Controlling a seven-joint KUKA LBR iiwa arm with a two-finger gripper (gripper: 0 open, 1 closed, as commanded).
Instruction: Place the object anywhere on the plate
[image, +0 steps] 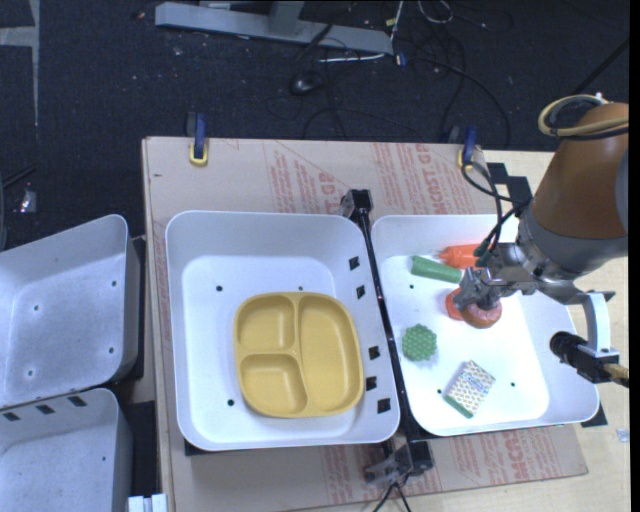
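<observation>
A yellow plate (298, 352) with three compartments lies in the middle of the left bin (200, 262). My gripper (478, 292) reaches down into the right bin (530, 372), right over a small red-orange object (482, 314) that lies on the bin floor. The gripper's body hides the top of that object. I see nothing lifted off the floor. The plate holds nothing.
The right bin also holds a green stick-shaped item (434, 268) and an orange carrot-like piece (458, 254) at the back, a green bumpy ball (419, 343) near the divider, and a patterned block (469, 387) at the front. The black divider (378, 320) separates the bins.
</observation>
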